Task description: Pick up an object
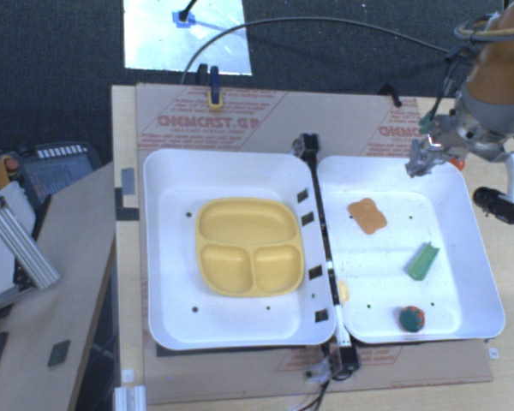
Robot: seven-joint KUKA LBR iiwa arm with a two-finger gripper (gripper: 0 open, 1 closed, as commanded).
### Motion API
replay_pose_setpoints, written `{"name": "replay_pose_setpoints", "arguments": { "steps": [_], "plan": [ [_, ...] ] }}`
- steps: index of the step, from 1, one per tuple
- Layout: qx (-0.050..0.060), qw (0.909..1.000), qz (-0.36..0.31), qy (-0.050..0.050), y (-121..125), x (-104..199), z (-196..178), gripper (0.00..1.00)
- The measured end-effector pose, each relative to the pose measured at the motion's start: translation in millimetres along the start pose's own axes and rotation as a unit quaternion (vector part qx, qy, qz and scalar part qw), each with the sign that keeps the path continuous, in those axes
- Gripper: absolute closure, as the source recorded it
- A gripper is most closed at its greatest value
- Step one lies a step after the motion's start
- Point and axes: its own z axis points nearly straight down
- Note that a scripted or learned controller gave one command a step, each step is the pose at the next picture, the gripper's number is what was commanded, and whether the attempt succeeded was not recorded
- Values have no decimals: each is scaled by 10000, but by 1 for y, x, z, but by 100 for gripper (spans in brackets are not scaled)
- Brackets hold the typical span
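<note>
Two white bins sit side by side on the tabletop (128,144). The left bin (167,315) holds a yellow plate (248,247) with three parts. The right bin (463,229) holds three small things, well apart from each other: an orange piece (367,216) near the top, a green block (422,261) on the right, and a small ball (412,318) that looks red and green near the bottom. The arm (497,67) comes in at the upper right of the frame. Its end effector (421,163) hangs over the top edge of the right bin, away from all three things. It is small and dark, so I cannot tell how wide it is. Nothing seems to be in it.
</note>
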Motion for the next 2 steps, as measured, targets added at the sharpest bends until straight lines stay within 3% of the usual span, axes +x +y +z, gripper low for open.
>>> {"name": "replay_pose_setpoints", "arguments": {
  "steps": [2],
  "plan": [
    [33, 10000, -23, 21, -25, 108, -1, 100]
  ]
}}
